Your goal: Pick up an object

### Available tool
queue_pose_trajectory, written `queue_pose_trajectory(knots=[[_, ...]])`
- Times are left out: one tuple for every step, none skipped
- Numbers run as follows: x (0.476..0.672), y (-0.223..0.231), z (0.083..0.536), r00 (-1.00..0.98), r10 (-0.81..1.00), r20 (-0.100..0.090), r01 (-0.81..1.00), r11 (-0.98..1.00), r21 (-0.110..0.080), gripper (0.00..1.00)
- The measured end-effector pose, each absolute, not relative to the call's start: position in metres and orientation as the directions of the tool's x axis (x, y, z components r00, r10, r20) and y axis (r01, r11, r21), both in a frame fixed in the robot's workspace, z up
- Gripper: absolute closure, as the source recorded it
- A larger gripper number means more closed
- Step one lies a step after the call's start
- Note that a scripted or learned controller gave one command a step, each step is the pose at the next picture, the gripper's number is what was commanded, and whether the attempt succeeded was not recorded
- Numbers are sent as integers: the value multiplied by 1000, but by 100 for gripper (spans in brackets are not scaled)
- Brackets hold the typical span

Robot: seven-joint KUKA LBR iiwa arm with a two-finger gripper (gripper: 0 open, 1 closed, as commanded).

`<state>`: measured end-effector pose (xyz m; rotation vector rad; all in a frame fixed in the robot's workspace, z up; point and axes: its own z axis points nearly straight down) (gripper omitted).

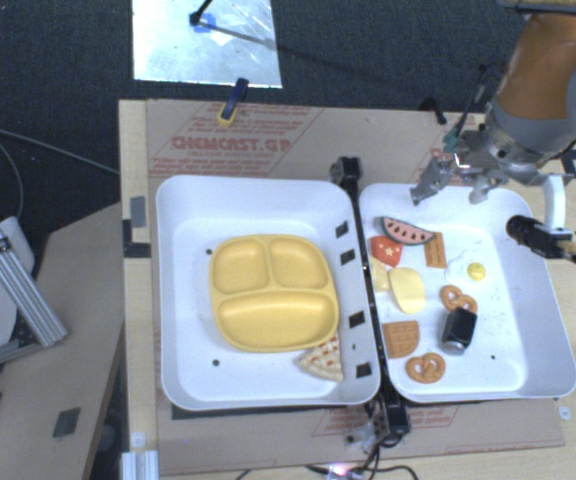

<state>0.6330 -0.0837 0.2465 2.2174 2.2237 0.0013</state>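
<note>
While the arm reaches in from the right, its pincer is seen above the far rim of the right bin, with two fingers spread wide apart and nothing held between them.

Camera view, itemised:

Left bin: one yellow tray with three compartments is set near the middle. One pizza slice lies just beside the tray's near right corner, close to the divider between the bins.

Right bin, far part: one watermelon slice is placed below the pincer, apart from it. One red piece lies just beside it on the left, and one tan cracker on the right.

Right bin, middle: one pale yellow piece is laid below the red piece. One small yellow round item is seen to the right. One pretzel lies just above a dark can, touching or nearly touching it.

Right bin, near part: one square brown cracker is set left of the can. A second pretzel lies below it.

Bench: both bins are carried on a cardboard sheet with red print. One small blue and yellow item rests at its far edge.
</note>
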Motion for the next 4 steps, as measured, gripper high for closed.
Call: queue_pose_trajectory(knots=[[578,-84,100,1,1000,1,1000,-1,-14,0],[584,-84,119,-1,1000,0,1000,1,3,100],[608,26,189,-14,1000,3,1000,14,10,100],[519,41,219,-5,1000,2,1000,5,-3,100]])
